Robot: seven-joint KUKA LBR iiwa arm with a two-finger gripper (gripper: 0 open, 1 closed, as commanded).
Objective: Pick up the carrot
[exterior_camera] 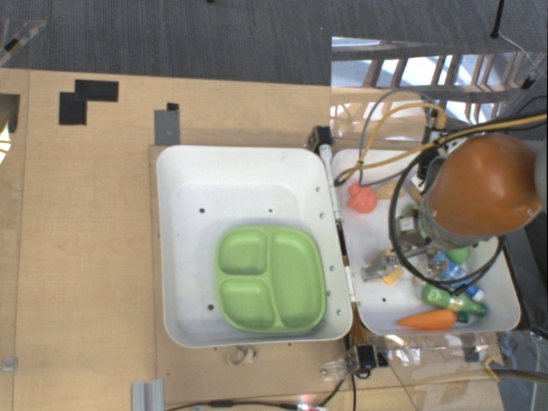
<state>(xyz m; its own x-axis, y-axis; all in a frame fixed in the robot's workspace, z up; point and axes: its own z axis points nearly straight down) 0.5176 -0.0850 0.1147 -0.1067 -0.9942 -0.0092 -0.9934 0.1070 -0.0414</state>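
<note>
Near the front edge of the right bin [505, 311] lies the carrot [426, 320]. It lies flat, its long side running left to right, with its orange tip pointing left and its green end to the right. No writing on anything can be read. Above it hangs the gripper [402, 245]; I cannot tell its state. A green plate [271, 278] sits in the left bin [180, 229].

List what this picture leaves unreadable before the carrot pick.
- Gripper: the arm's orange band and cables cover it in the camera view; finger state unreadable.
- Small items in the right bin: partly under the arm, too small to name.
- Carrot: body clear, but its green top merges with the bottle beside it.
- Pink object: too small to identify.
</note>
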